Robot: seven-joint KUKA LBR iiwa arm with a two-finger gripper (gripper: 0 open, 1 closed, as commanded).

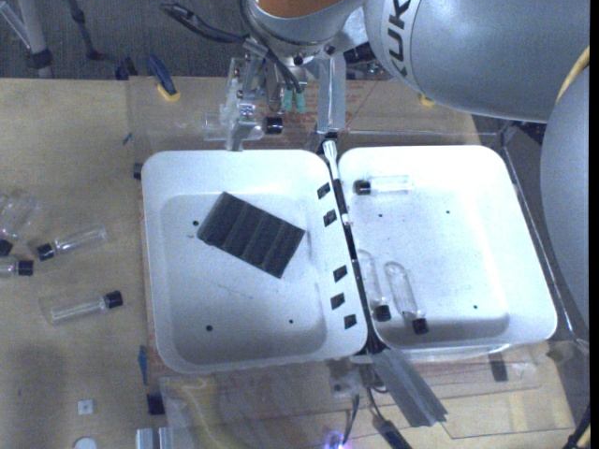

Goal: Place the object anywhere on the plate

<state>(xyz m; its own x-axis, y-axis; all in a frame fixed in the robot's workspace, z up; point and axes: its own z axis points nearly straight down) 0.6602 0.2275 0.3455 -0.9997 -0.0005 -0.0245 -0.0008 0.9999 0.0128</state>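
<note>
A black ridged plate (251, 235) lies flat in the left bin (178, 335), slightly turned, near its middle. Three clear vials with black caps lie in the right bin (524, 251): one (382, 185) near the far left corner, two (370, 283) (405, 299) near the front left. My gripper (281, 108) hangs above the far rim of the left bin, behind the plate and well apart from it. A small dark piece shows under the gripper, but I cannot make out what it is.
Several more clear vials (82, 304) lie on the bench to the left of the bins. Black clips (339, 274) line the divider between the two bins. The big grey arm (487, 36) covers the upper right. A blue clamp (165, 84) sits at the far left of the bench.
</note>
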